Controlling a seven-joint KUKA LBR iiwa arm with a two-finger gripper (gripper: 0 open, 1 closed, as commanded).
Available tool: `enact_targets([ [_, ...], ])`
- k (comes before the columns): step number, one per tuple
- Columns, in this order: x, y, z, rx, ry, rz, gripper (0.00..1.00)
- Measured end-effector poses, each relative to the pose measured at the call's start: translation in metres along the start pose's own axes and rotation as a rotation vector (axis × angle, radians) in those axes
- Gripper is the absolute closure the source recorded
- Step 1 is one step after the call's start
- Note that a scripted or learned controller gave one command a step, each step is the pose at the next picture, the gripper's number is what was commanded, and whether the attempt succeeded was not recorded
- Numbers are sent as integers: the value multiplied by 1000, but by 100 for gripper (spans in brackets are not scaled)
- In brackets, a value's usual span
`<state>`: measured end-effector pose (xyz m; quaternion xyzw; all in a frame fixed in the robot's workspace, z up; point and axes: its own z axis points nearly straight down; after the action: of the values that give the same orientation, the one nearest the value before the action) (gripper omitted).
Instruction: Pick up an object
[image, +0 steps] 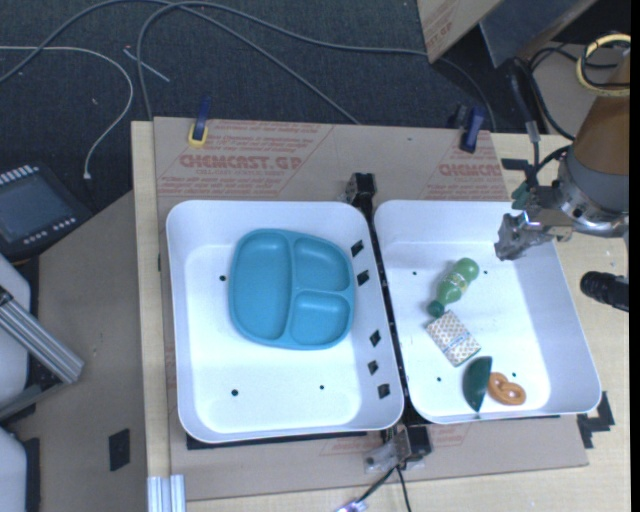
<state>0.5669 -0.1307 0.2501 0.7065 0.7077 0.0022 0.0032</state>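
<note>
Over the right bin's far right corner, the hand hangs at the end of the grey arm, which comes in from the right with its orange band above the wrist. Nothing shows between its tips; whether it stands wide or narrow I cannot tell at this size and slant. 4 candidates lie in that bin, all nearer the camera than the hand: a green bottle lying tilted, closest to the hand but apart from it; a small patterned packet just below the bottle's lower end; a dark green leaf-shaped piece near the front wall; and an orange pretzel-like ring just beside that piece, possibly touching it (too small to settle). The left bin carries a blue divided plate, well apart from the arm. Both bins sit on a cardboard-covered worktop. Judgement: this is the approach step, no grasp made. Next move likely calls for choosing 1 target, the bottle being nearest, shifting the hand toward the bin's middle, lining up across the bottle's narrow width, then descending. Rounded bottle may roll off if the closing line sits along its length; packet nearby leaves little room on that side.
</note>
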Motion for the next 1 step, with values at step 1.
enact_targets([
  [1, 41, -17, 3, 10, 4, -2, 100],
])
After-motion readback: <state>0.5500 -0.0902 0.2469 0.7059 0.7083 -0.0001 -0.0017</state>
